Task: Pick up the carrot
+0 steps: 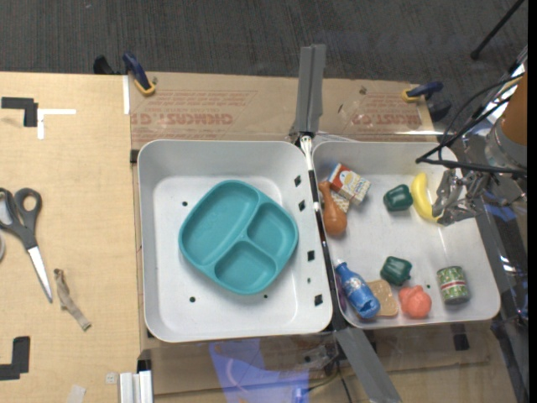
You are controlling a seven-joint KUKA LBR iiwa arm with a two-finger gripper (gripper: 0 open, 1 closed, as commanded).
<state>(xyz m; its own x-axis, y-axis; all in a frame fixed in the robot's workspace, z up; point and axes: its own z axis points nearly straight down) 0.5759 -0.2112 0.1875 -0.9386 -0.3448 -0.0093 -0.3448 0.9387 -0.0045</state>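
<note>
Blue bottle (356, 290) below carrot (333, 211); fingers (445, 198) right of carrot beside banana (422, 196), spread undeterminable.

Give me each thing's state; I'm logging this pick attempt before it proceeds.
carrot: lying against right bin's left wall, untouched
pincer: above right bin, beside banana
blue bottle: lying down
green can: upright
teal plate: flat in left bin

Fixed overhead slant over both bins (151, 250)
</note>
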